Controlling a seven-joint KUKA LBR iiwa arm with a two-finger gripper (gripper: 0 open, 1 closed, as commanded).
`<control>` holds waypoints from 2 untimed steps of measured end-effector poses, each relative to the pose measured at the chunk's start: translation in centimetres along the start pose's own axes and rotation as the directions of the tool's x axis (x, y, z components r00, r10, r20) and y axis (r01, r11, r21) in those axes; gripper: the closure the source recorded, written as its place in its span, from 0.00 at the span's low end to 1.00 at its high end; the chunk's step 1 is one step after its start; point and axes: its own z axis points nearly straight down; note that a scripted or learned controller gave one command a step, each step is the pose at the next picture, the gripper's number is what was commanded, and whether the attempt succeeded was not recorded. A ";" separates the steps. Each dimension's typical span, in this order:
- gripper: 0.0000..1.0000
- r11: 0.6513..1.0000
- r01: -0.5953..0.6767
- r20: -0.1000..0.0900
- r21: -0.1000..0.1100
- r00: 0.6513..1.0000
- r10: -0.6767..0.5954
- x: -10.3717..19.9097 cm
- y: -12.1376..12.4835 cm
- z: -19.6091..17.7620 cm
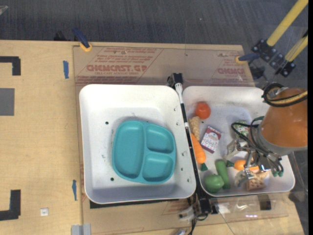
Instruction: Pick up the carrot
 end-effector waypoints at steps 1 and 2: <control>1.00 1.000 -0.001 0.015 0.001 1.000 0.001 -0.5 0.1 -1.3; 0.00 1.000 -0.001 0.014 0.000 1.000 0.001 -0.5 0.1 -1.2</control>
